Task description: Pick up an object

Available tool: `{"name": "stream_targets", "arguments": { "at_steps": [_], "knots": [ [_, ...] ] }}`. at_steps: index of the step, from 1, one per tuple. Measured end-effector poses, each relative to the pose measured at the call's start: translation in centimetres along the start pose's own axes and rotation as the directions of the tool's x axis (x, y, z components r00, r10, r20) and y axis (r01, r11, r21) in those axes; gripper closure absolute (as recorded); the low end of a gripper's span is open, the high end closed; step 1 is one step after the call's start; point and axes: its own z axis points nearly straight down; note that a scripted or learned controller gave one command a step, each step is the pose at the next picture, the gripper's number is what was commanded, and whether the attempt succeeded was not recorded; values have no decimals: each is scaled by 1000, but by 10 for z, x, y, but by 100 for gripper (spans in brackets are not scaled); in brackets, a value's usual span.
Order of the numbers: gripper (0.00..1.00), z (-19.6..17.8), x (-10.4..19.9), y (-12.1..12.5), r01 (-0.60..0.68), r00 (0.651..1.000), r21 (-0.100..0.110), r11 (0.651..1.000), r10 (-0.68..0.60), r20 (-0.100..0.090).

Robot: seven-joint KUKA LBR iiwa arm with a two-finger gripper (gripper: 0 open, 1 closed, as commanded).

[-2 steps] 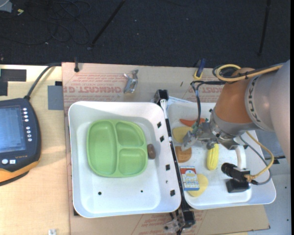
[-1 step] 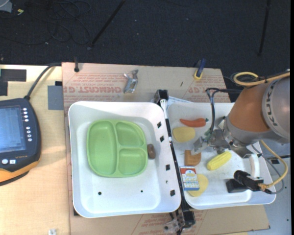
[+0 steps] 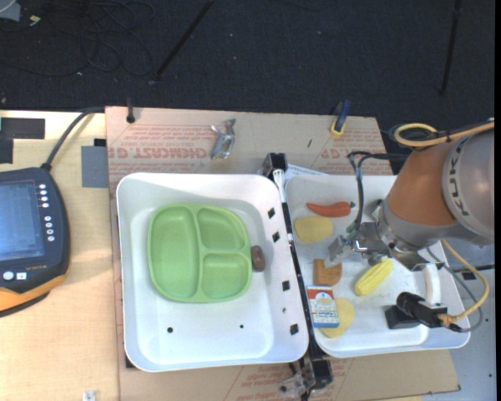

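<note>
My gripper (image 3: pixel 353 246) hangs low in the right bin (image 3: pixel 451 337), open, with nothing between its fingers. Just below it lies a brown toast-like piece (image 3: pixel 326 271). A yellow corn cob (image 3: pixel 373 276) lies to its lower right. To its left is a pale yellow piece (image 3: pixel 313 229), with a red chili (image 3: pixel 328 210) above that. Near the bin's front wall, a small printed carton (image 3: pixel 321 306) rests against a yellow disc (image 3: pixel 344 317).
The left bin (image 3: pixel 142 332) holds a green divided plate (image 3: pixel 199 251) and a small brown lump (image 3: pixel 257 258) at the plate's right edge. A black divider (image 3: pixel 289 257) separates the bins. A tablet-like pendant (image 3: pixel 17 228) lies off to the left of the bench.
</note>
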Motion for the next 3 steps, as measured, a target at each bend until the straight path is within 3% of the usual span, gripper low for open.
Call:
{"name": "stream_targets", "arguments": {
  "at_steps": [1,2,3],
  "knots": [
    [0,0,-11,-18,0,1000,-18,1000,0,2],
    [0,-190,57,-14,7,1000,14,1000,-7,3],
    [0,-125,118,-68,4,1000,41,999,-4,-1]
  ]
}}
